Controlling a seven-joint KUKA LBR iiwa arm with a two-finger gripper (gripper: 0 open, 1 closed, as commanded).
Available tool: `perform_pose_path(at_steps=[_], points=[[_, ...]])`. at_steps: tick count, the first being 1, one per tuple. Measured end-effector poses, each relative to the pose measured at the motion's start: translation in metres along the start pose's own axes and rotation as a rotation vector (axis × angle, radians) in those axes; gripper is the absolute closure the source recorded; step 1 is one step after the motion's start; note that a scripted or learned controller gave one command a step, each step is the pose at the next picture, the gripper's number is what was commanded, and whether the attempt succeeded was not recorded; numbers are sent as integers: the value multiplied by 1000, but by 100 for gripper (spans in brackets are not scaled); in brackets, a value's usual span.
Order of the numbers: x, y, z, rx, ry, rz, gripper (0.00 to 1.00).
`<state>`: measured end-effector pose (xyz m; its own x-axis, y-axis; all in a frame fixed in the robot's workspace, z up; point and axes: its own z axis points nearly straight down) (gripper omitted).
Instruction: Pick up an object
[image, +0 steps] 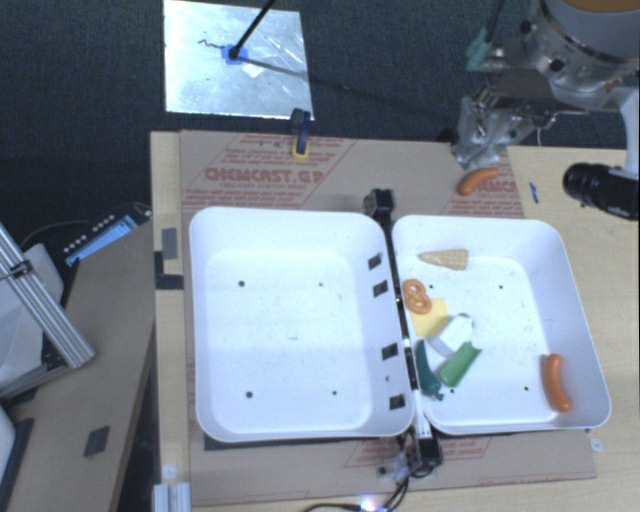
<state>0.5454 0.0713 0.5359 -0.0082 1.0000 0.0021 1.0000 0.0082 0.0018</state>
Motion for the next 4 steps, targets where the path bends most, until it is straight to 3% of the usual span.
perform_pose_path(at_steps=[1,2,3,4], points=[[42,-60,2,0,0,0,100],[-23,-59,6,-1,-3,13,100],[-127,-60,25,-1,-5,16,100],[-76,-59,-1,-3,-1,0,100]])
